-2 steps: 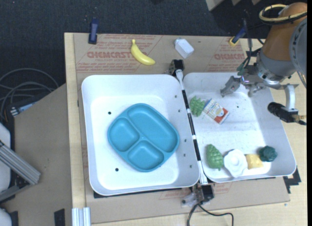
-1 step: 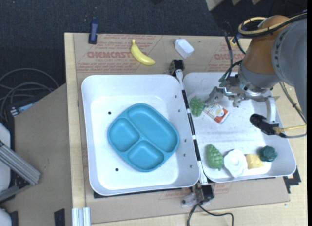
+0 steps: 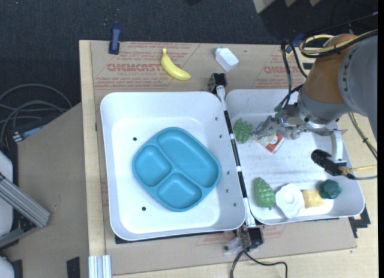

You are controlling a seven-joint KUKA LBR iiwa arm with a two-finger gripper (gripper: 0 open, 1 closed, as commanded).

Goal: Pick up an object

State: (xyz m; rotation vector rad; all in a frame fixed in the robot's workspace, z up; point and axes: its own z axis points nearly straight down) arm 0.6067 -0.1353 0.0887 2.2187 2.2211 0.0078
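My gripper (image 3: 268, 129) hangs low over the upper left part of the right bin (image 3: 300, 161). It is tilted toward a small light green toy (image 3: 242, 131) next to the bin's left wall. A small red and white item (image 3: 274, 143) lies just under and in front of the gripper, close to it or touching it. Along the bin's front edge lie a green leafy toy (image 3: 263, 192), a white rounded object (image 3: 288, 199), a yellow piece (image 3: 312, 198) and a dark green ball-like thing (image 3: 329, 188).
The left bin (image 3: 120, 151) holds a blue divided plate (image 3: 174, 167). Behind the bins on the bench lie a yellow banana (image 3: 174, 66), a white block (image 3: 226, 59) and a small blue object (image 3: 115, 38). The grey arm (image 3: 348, 78) enters from the right.
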